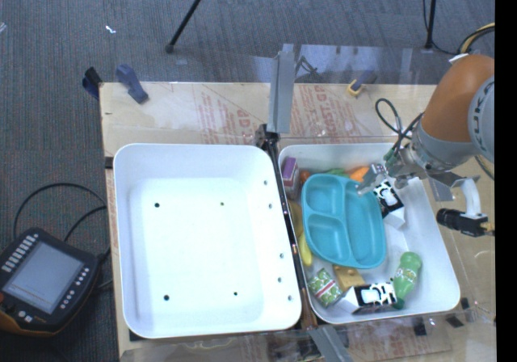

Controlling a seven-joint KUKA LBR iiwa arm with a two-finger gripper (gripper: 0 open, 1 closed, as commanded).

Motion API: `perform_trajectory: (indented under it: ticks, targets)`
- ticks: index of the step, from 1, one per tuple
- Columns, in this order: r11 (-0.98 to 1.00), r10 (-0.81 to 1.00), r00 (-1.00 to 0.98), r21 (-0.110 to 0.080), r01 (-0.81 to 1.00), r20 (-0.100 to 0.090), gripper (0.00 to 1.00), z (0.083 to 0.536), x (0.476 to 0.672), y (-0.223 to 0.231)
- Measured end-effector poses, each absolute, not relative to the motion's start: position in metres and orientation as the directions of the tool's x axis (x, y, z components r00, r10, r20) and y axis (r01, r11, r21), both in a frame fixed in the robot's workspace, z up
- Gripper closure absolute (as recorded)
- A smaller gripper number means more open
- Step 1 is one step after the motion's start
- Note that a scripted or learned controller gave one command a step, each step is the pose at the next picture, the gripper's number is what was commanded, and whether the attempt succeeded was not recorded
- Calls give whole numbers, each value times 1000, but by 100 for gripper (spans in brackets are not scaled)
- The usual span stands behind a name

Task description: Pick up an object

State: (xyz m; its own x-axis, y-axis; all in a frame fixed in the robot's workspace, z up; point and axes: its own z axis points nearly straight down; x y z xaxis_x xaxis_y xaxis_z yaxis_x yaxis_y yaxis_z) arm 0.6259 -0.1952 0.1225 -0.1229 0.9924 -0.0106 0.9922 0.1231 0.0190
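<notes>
Arm (464, 110): one unit, entering from the right edge of the camera view. Upper visible segment: broad orange band, rounded, with grey casing just to its right. Wrist: grey, below the band, angled down and to the left. Gripper (378, 177): two-finger type, at the arm's lower-left end, pointing down and left at a slant. Finger spacing: too small and blurred to read. A black cable loops beside the wrist.
</notes>
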Motion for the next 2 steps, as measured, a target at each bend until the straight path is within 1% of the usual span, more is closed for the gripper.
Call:
perform_trajectory:
  ticks: [1,2]
  targets:
    - [165,986,-165,1,986,0,0,130,645,-206]
    - [146,989,-146,0,989,4,0,88,605,-209]
